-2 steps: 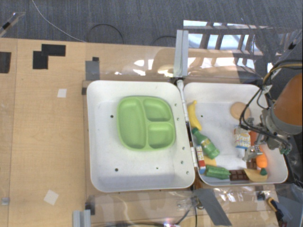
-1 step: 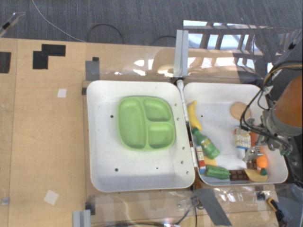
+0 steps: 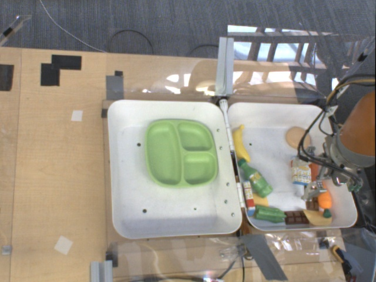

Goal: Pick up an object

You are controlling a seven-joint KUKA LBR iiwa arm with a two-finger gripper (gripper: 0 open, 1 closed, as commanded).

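The right bin (image 3: 276,108) holds several small items. A yellow banana (image 3: 240,144) lies along its left wall, with a green bottle (image 3: 255,179) just below it. A dark green vegetable (image 3: 269,214) and a brown chocolate bar (image 3: 296,218) lie along the front wall. A small printed carton (image 3: 301,172) stands right of centre, and a tan disc (image 3: 297,137) lies behind it. My gripper (image 3: 315,188) hangs low in the bin's right part, beside the carton and just above a small orange (image 3: 324,200). I see nothing clearly held in it.
The left bin (image 3: 126,175) holds a green divided plate (image 3: 180,153). The grey arm with its orange band (image 3: 358,131) and black cables (image 3: 320,125) overhangs the right bin's right side. A metal post (image 3: 224,63) stands behind the wall between the bins.
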